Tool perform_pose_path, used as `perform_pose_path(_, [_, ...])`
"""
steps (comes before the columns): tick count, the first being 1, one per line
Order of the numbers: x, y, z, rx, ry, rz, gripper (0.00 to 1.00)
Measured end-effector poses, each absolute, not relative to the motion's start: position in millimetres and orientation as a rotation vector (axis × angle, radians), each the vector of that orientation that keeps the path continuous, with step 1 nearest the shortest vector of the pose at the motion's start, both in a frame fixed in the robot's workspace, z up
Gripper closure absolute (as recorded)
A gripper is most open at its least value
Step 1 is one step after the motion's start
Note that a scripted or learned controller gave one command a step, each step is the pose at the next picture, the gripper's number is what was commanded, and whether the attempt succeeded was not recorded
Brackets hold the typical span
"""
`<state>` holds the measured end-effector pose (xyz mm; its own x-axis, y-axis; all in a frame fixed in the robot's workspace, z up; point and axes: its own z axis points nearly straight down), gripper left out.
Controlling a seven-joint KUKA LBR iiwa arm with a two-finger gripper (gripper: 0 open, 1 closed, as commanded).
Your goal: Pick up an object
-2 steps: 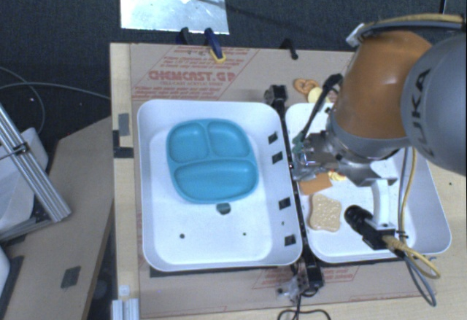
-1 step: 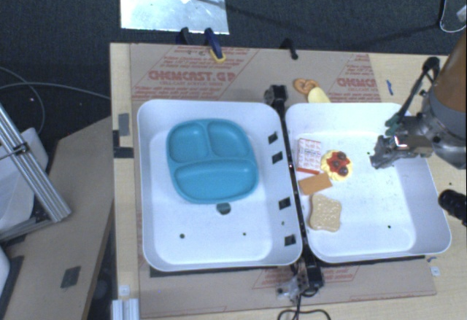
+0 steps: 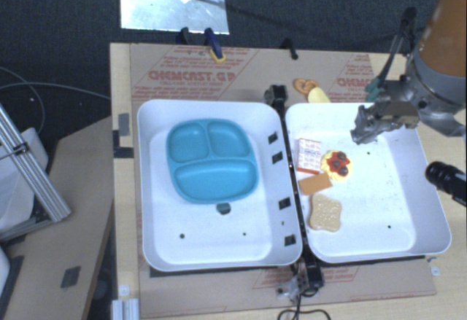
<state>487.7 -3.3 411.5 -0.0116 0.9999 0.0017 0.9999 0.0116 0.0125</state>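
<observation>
Bench bins: L (image 3: pixel 153 187) w/ blue tray (image 3: pixel 211 160), R (image 3: pixel 408 224) w/ food; pincer (image 3: pixel 363 133) state unclear.

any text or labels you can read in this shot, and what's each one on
"CHEMCAST GP", red print on the brown sheet under the bins, behind the left bin; it appears again near the right bin, partly hidden.
Red print on the sheet's front edge: too small to read.
Red-and-white packet in the right bin: print too blurred to read.

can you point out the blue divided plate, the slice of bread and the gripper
blue divided plate (image 3: pixel 212 160): camera view, left bin, on the plate's middle ridge.
slice of bread (image 3: pixel 325 213): camera view, right bin, centre of the slice.
gripper (image 3: pixel 362 133): camera view, over the right bin, at its fingertips.
</observation>
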Motion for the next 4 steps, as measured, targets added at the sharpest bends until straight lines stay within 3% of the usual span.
perform_pose_path(1, [487.0, 8, 455, 2.213, 2.224, 0.007, 1.0])
perform_pose_path(2, [486.9, 6, 413, 2.22, 2.221, 0.001, 1.0])
perform_pose_path(3, [487.0, 23, 443, 2.212, 2.225, 0.007, 1.0])
perform_pose_path(4, [494.2, 30, 400, 2.22, 2.224, -0.001, 1.0])
